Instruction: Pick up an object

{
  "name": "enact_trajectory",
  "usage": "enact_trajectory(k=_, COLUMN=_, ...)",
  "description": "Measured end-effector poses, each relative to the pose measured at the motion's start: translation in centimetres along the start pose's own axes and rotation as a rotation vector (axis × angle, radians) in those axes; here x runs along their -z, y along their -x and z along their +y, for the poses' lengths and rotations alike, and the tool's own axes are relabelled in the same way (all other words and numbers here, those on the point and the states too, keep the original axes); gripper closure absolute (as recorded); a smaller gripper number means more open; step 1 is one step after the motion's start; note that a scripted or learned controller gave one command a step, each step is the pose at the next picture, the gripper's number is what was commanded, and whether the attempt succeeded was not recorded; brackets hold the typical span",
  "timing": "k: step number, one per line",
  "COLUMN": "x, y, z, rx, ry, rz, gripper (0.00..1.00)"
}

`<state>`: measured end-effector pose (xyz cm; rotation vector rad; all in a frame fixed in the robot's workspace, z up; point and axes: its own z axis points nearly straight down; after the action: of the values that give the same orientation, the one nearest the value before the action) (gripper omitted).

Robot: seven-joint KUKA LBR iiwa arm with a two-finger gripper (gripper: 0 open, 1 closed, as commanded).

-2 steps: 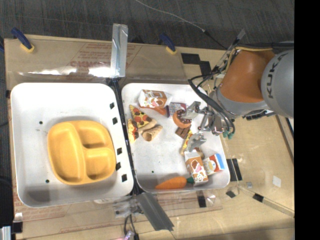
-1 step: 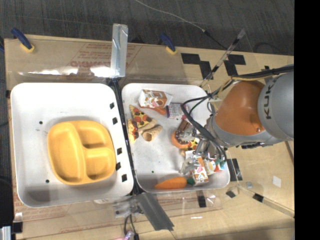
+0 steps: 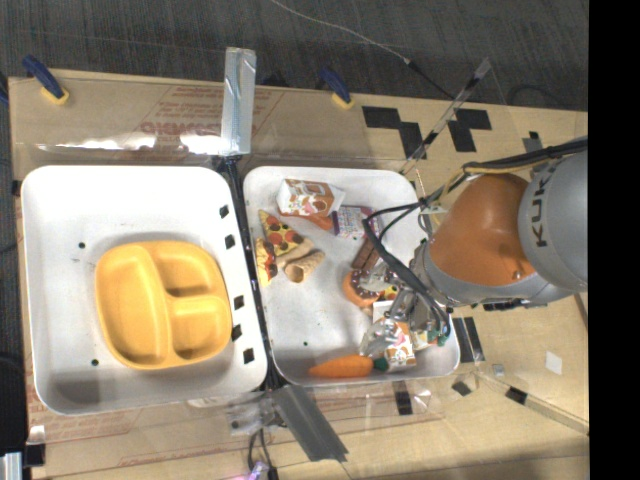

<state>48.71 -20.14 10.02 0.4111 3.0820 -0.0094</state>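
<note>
The arm [image 3: 520, 238] reaches in from 3 o'clock and bends down over the right bin [image 3: 320, 338], its orange band sitting above the bin's 3 o'clock rim. The end effector [image 3: 400, 323] hangs low at about 4 o'clock in that bin, tangled among cables; whether it is apart or together cannot be told.

Directly beneath it lies a small colourful box [image 3: 400, 350], touching or just beside the metal tip. Just left of that, along the 6 o'clock wall, rests an orange carrot [image 3: 340, 368]. A round orange-rimmed piece [image 3: 362, 288] lies near the arm's wrist, partly covered by cables. Toward 12 o'clock in the bin sits a small carton with a brown picture [image 3: 305, 198], with a little purple-and-white packet [image 3: 349, 220] beside it. At 9 o'clock lie a pizza slice [image 3: 281, 236] and a tan cone-shaped piece [image 3: 303, 263], close together.

The left bin [image 3: 60, 198] holds a yellow divided tray [image 3: 160, 301], roughly central. Both bins sit side by side on the cardboard-covered bench [image 3: 120, 103].
</note>
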Motion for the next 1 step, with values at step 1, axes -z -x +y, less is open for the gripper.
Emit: enact_trajectory(k=1, x=-0.09, y=-0.90, z=2.29, rx=-0.148, ry=-0.001, rz=0.008, gripper=0.00)
